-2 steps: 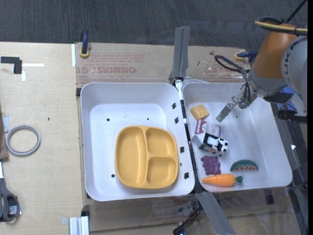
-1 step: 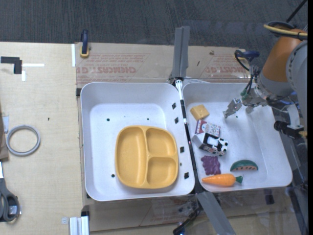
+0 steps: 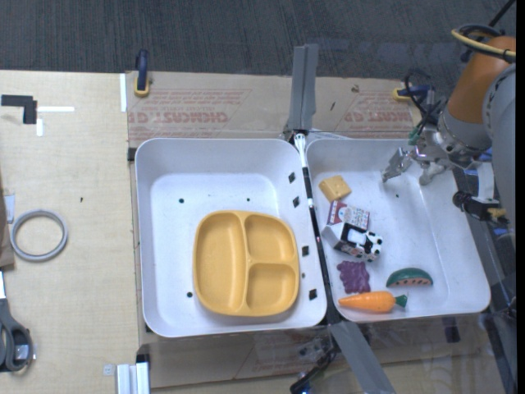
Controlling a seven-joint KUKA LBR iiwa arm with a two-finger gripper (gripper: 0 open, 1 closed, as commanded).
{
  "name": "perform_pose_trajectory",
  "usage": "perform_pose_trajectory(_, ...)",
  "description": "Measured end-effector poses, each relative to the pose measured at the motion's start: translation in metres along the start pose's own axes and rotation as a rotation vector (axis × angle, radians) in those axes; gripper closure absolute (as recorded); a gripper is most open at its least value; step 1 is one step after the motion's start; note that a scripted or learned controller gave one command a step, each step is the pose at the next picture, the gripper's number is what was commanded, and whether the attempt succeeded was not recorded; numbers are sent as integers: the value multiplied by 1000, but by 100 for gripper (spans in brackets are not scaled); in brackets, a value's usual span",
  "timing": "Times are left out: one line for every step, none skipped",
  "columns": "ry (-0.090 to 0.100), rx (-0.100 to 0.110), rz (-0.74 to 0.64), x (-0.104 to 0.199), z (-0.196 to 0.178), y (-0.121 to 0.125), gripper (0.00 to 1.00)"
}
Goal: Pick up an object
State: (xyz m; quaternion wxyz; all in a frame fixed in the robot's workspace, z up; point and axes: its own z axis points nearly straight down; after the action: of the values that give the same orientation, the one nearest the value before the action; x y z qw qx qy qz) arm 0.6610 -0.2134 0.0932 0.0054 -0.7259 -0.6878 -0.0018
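My gripper (image 3: 413, 171) hangs over the far right part of the right bin (image 3: 443, 220), fingers spread open with nothing between them. Below and left of it lie the toys: a yellow cracker-like piece (image 3: 334, 189), a small red and white carton (image 3: 348, 217), a black and white cow figure (image 3: 362, 242), a purple grape bunch (image 3: 354, 276), a watermelon slice (image 3: 409, 279) and an orange carrot (image 3: 371, 302). The nearest, the yellow piece, sits well to the gripper's left.
The left bin (image 3: 164, 220) holds a yellow divided plate (image 3: 246, 263). A grey tape ring (image 3: 36, 235) and scissors (image 3: 15, 345) lie on the wooden bench at left. A grey divider bar (image 3: 304, 89) stands behind the bins.
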Motion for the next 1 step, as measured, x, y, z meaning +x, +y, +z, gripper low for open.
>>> perform_pose_trajectory(-5, -8, 302, 1, -20, 0, 0)
